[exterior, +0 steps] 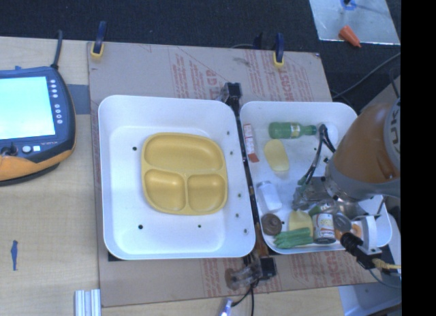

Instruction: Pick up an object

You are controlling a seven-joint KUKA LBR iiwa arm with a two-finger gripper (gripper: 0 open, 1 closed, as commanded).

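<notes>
Lab: clamped bench, teach pendant (30, 124)

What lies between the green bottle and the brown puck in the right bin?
In the camera view, a pale yellow piece lies between green bottle and brown puck, then a clear item.

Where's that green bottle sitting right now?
The green bottle lies on its side near the far edge of the right bin in the camera view, just beyond a pale yellow object and well away from the yellow divided tray in the left bin.
</notes>
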